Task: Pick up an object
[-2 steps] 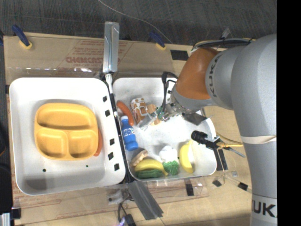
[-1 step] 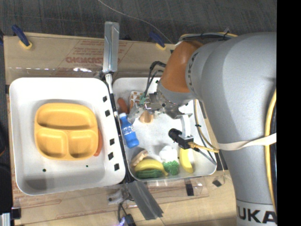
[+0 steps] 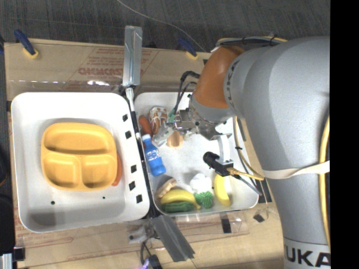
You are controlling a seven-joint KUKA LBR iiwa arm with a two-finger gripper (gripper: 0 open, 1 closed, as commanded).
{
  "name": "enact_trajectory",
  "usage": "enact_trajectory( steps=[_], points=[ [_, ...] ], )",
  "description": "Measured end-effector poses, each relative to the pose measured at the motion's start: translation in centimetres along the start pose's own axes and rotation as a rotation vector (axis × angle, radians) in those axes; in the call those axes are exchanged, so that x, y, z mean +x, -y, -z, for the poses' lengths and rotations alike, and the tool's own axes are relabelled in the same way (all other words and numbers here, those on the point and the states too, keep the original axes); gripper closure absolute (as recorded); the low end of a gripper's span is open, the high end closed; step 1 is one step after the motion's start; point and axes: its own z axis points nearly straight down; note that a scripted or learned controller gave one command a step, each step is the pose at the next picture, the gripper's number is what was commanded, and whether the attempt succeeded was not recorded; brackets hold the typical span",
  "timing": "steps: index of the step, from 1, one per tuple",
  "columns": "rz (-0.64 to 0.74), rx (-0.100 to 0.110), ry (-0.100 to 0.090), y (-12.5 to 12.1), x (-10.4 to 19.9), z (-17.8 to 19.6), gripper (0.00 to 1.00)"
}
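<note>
The left bin (image 3: 22,150) holds one yellow tray (image 3: 78,154). The right bin (image 3: 247,198) holds one blue bottle (image 3: 152,157), two bananas (image 3: 178,196) and several small toys. Above its upper part, the gripper (image 3: 175,123) hangs near a tan piece (image 3: 175,140); whether it is spread or pinching, I cannot tell.

there is one camera, fixed high above the brown cardboard-covered bench (image 3: 84,60) and looking down on it at a slant. it is far enough to take in both shallow white plastic bins, the left bin (image 3: 22,150) and the right bin (image 3: 247,198), side by side. the big grey arm with an orange band (image 3: 280,105) comes in from the right edge.
</note>
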Motion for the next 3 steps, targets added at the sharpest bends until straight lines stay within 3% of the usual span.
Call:
enact_trajectory(
  steps=[1, 2, 3],
  points=[
    [0.164, -0.017, 0.003, -2.8, 2.0, 10.0, 1.0],
    [0.164, -0.01, 0.002, -2.7, 2.0, 9.7, 0.0],
    [0.292, -0.008, 0.002, 7.6, 6.6, 8.7, 0.0]
  ],
)
